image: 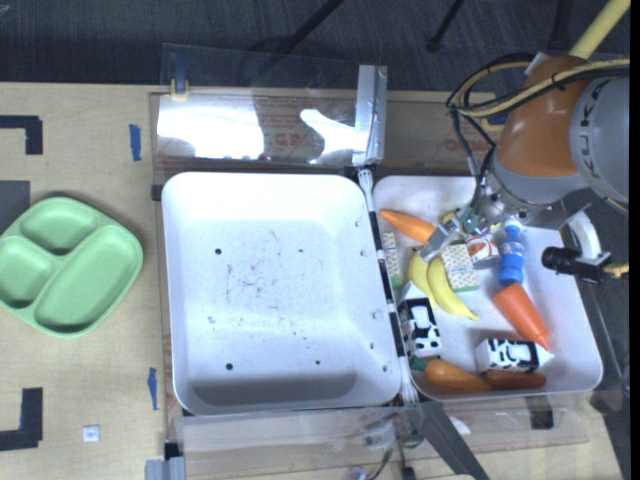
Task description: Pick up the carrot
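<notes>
We see the pincer (455, 230) (grip state unclear) over the crowded right white bin (590, 363); an orange tapered carrot (521, 311) lies near its right rim.

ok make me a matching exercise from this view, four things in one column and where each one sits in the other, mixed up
Things:
1. green divided plate
2. banana
3. blue bottle
4. black and white cow toy

Places:
A. right bin, against the wall shared with the left bin
B. on the bench, left of both bins
C. right bin, just below the gripper
D. right bin, under the arm, above an orange carrot

Pairs: 1-B, 2-C, 3-D, 4-A
</notes>
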Controlling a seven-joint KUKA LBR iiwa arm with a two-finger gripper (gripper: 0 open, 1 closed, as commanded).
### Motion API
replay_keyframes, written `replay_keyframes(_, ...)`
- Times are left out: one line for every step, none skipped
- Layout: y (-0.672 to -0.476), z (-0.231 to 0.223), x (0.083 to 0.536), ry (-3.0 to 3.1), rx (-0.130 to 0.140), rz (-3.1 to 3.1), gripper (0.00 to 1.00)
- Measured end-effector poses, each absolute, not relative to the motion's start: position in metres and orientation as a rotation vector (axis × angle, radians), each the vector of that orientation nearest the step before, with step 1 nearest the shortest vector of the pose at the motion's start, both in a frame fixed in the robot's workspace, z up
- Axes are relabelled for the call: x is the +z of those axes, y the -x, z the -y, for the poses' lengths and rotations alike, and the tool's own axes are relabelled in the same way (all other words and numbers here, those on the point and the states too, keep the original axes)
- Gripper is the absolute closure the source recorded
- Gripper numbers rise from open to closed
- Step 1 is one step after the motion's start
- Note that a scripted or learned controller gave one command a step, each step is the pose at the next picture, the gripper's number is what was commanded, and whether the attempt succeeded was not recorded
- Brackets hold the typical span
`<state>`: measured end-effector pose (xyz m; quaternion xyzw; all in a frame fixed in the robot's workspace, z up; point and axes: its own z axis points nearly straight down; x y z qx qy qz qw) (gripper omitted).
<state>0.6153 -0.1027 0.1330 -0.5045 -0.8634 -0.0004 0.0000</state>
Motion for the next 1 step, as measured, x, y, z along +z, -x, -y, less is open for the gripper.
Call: replay_keyframes(-0.6647,0.1027,0.0864,1.614,0.009,2.684,0.0)
